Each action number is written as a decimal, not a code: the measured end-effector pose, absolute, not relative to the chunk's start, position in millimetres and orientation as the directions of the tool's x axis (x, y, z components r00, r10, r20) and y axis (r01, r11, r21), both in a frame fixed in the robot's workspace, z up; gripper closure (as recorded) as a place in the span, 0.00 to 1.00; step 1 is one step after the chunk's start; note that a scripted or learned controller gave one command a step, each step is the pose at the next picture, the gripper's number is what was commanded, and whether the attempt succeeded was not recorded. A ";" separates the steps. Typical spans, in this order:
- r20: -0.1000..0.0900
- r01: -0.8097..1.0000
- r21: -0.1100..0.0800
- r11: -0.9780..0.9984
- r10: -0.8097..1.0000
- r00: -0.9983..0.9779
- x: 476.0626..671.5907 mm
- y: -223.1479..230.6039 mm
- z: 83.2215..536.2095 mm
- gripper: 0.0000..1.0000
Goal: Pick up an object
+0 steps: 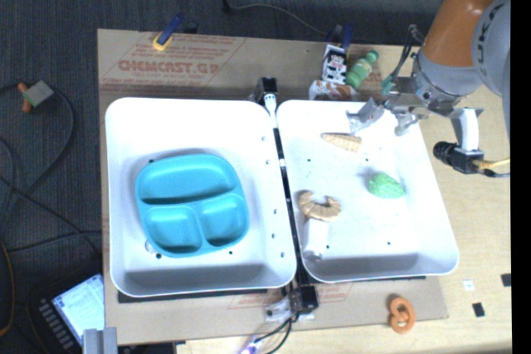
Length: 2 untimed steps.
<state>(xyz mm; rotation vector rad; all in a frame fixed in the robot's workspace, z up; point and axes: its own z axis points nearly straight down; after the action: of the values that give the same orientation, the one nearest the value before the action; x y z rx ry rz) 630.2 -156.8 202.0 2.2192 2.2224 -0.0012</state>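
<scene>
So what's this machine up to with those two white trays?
A robot arm reaches in from the right, its gripper at the back of the right bin, close to a tan pastry. It holds nothing. A green lump and a croissant lie nearby. The left bin holds a blue tray.

Glossy white plastic bins [124, 261], smooth matt blue plastic tray [192, 203], matt brown cardboard underlay [191, 66]

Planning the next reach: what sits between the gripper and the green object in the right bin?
In the camera view, nothing: bare white bin floor separates the gripper from the green object. The tan ridged piece lies off to the side, left of that line.
</scene>
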 end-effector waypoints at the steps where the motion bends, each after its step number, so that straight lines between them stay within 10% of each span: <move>1: -0.002 1.000 0.006 0.000 1.000 0.000 638.2 -137.7 88.3 0.00; 2: -0.006 1.000 0.008 0.002 1.000 -0.002 638.7 -138.6 98.6 1.00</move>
<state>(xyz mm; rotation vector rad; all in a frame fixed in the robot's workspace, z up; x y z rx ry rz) 638.7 -138.6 98.6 2.2119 2.2171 0.0022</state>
